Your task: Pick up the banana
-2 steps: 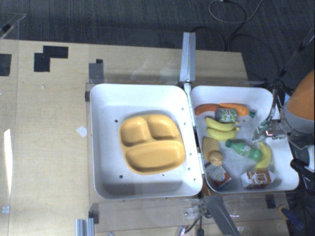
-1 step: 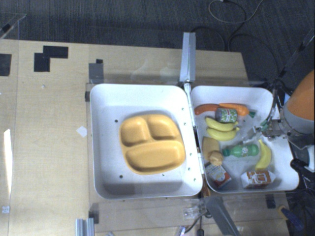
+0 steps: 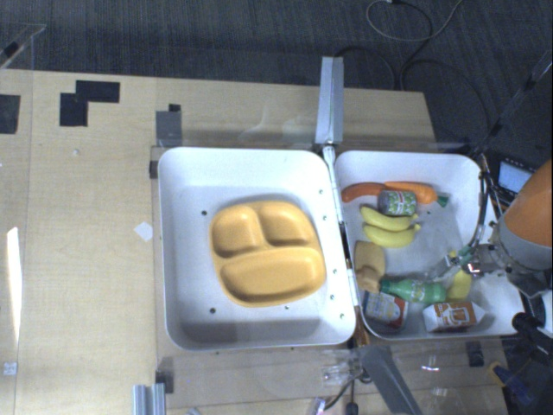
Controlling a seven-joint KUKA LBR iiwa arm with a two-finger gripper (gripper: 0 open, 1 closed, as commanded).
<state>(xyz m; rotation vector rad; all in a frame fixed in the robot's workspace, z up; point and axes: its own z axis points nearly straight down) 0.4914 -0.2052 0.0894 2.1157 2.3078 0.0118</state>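
Banana [image 3: 389,226] sat in the right bin [image 3: 465,164], just near of a can [image 3: 397,202], untouched. Gripper [image 3: 464,264] hung at the bin's right side; couldn't tell its jaw state. Pickup wasn't done yet.

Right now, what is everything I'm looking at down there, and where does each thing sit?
Left bin: 1, white, left half of the bench.
Divided plate: 1, yellow, three sections, middle of the left bin.
Right bin: 1, white, beside the left bin.
Banana: 1 small bunch, yellow, upper middle of the right bin.
Carrot: 1, orange, near the right bin's far wall.
Small can: 1, green and red label, between carrot and banana.
Green bottle: 1, lying flat, lower part of the right bin.
Carton: 1, white and brown, near corner of the right bin.
Cable: 1, pale, on the dark floor beyond the bench.
Arm: 1, grey with orange band, right edge.
Gripper: 1, over the right bin's right side.
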